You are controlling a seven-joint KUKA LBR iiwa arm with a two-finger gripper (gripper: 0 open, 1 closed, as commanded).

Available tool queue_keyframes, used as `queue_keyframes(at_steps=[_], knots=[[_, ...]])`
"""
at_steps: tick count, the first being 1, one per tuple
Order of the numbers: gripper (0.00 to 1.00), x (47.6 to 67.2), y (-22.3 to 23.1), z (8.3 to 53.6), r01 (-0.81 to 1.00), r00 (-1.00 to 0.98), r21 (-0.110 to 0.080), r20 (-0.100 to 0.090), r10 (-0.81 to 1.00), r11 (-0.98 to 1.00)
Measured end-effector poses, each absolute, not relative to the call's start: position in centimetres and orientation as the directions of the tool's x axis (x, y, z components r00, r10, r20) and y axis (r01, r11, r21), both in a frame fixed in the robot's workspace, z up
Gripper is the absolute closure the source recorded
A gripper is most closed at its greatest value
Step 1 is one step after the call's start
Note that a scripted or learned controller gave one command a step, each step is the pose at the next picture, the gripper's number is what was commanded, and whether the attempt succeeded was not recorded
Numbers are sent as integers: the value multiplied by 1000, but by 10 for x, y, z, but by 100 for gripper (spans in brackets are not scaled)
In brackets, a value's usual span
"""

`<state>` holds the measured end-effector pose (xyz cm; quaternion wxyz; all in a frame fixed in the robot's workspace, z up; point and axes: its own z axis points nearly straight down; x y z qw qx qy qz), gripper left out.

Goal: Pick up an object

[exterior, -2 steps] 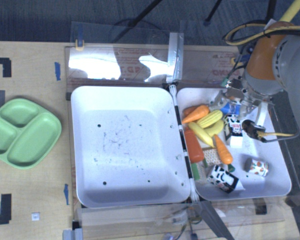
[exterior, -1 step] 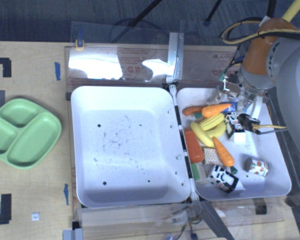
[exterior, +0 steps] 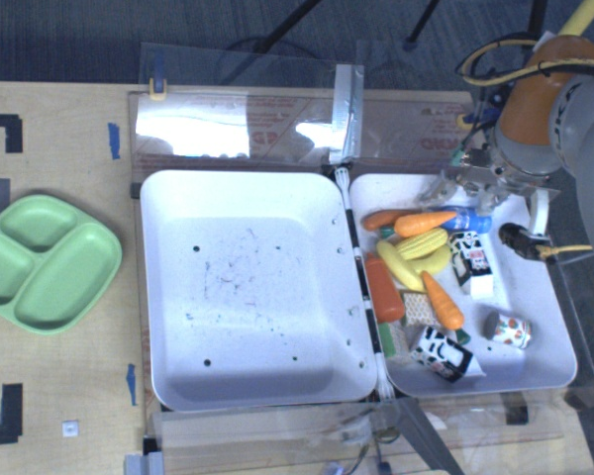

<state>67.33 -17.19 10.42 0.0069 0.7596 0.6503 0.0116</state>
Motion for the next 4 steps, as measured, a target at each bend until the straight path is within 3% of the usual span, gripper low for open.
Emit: queue_keyframes(at_steps=[1,2,3,4], knots=[[0,604,-183,85,925,379,2,1,925,-379],[0,565,-201,97,916,400,-7,14,916,-400],[0,533,-184,88,989,148,12,-2,989,-148],[0,611,-187,85,999,-36,5,-1,999,36]])
